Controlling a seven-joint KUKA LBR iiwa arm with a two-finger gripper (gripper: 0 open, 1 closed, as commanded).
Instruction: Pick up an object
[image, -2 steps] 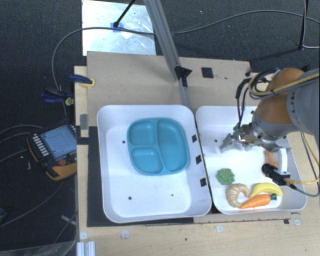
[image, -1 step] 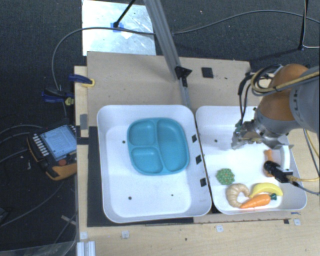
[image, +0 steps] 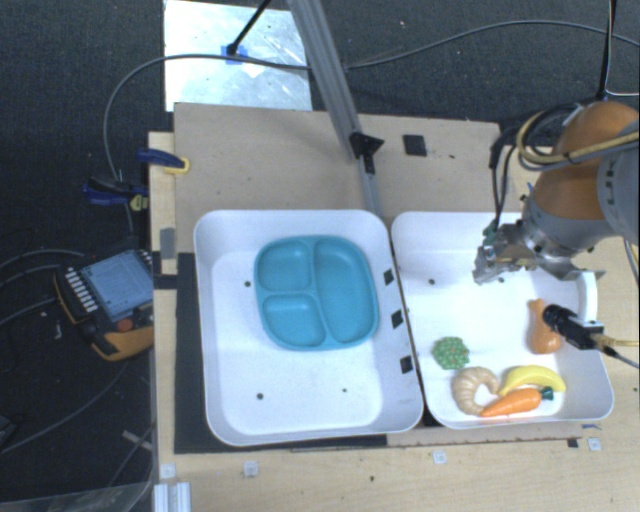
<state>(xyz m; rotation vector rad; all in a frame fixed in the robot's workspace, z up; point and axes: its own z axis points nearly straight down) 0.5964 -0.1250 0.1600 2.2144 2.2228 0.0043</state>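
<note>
My gripper (image: 490, 268) hangs over the upper middle of the right bin (image: 440, 240), with nothing visible between its fingers. Below it in that bin lie a green bumpy ball (image: 451, 351), a tan croissant-like piece (image: 473, 385), an orange carrot (image: 511, 402) and a yellow banana (image: 532, 378), clustered near the front edge. A brown-orange piece (image: 542, 332) lies at the bin's right side, partly covered by the robot's black part.
The left bin (image: 225, 300) holds a blue divided plate (image: 316, 291) in its upper middle. Black clips sit on the divider between the bins. Cables and a device lie off the bench to the left.
</note>
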